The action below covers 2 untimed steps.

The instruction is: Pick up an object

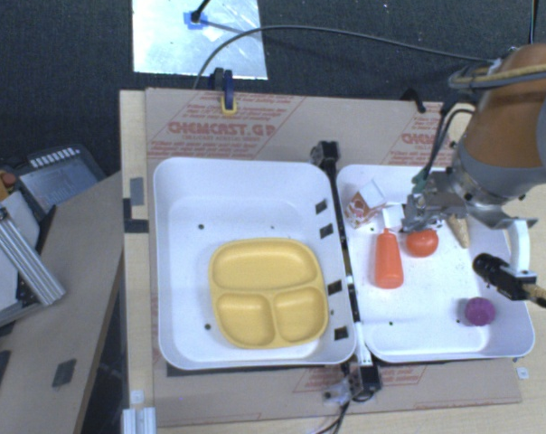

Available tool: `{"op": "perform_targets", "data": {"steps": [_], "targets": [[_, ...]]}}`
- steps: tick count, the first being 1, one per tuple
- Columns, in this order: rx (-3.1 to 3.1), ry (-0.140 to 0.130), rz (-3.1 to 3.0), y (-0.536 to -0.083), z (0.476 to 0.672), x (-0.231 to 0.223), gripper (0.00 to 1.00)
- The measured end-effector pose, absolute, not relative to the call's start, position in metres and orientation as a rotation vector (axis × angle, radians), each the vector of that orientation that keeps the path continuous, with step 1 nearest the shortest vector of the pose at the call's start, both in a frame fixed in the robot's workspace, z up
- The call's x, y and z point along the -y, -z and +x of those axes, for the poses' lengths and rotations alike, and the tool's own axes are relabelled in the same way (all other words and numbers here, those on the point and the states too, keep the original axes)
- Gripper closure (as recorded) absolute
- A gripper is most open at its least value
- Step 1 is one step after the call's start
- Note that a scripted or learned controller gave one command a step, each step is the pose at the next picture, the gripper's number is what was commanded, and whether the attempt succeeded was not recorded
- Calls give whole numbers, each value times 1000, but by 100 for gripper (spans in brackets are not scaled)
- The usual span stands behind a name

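My gripper [420,221] hangs low over the back of the right bin [436,342], reaching in from the right. Directly in front of it, touching or nearly touching, lies a small red tomato-like ball [423,244]. An orange cylinder [388,259] lies just left of the ball, pointing toward the front. A small brown and white packet [360,208] sits at the bin's back left. A beige cone [458,231] lies to the right of the gripper. A purple ball [478,311] rests near the front right corner. Nothing is visibly held.
The left bin [183,197] holds a yellow divided plate [268,292] toward its front. A black hinge strip [338,242] runs between the two bins. A metal rail and a grey device sit off the bench at the left.
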State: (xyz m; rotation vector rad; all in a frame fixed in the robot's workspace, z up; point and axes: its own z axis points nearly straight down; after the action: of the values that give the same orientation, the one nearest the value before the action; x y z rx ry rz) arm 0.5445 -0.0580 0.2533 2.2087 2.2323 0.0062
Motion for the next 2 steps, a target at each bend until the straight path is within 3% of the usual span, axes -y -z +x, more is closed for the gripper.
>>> {"op": "perform_targets", "data": {"steps": [2], "targets": [[-2232, -6, 2210, -248, 576, -51, 100]]}}
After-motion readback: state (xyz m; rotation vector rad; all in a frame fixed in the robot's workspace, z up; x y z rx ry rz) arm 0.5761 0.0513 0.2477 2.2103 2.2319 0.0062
